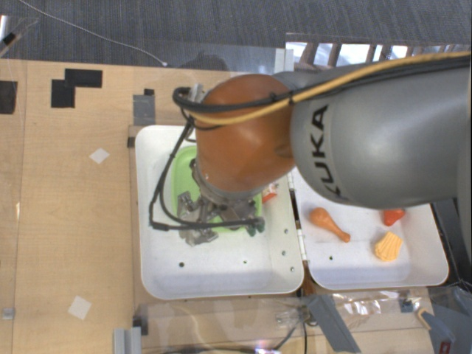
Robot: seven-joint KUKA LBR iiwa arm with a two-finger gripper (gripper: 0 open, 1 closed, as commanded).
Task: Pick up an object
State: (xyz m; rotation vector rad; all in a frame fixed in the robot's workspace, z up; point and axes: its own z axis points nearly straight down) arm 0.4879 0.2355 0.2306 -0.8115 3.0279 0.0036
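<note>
green object [182, 177] lies in the left bin [221, 271], mostly hidden under the gripper [210, 223]. looks thin, light, stiff plastic; best taken by an edge. cannot tell the gripper's state. orange toys sit in the right bin [413, 271].

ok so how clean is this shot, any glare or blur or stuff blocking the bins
Camera view: lighting is even and soft, with only faint shadows in the left bin. Glare shows on clear plastic sheeting at the bottom edge. The arm is close to the lens, looms large and hides much of both bins. The hand is slightly soft. The orange toy in the right bin reads clearly.
</note>
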